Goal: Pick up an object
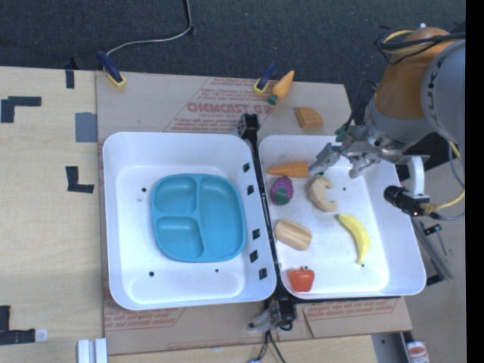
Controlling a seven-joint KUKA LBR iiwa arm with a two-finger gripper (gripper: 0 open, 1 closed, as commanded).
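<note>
Bench: pale wooden top overlaid by a brown printed cardboard sheet, with dark carpet behind.

Left shallow white plastic bin: holds one turquoise divided plastic tray, lying flat near the middle.

Right shallow white plastic bin: holds six toy foods.

Grey arm with orange band: enters from the right, above the far right corner of the right bin.

Two-finger gripper: hangs over the far part of the right bin, fingers spread apart, nothing between them.

Yellow toy banana: long axis runs from far-left to near-right, tip pointing to the near edge.

Orange toy carrot: long axis lies across the bin, thick end toward the gripper, just beside it.

Tan bread roll: long axis slanted, near the left wall.

Beige curved bitten pastry piece: just below the gripper, apart from it.

Purple-and-green round toy vegetable: just beneath the carrot.

Red toy tomato: at the near rim.

Outside the bins, on cardboard: tan cracker-like block; small orange toy piece.
</note>
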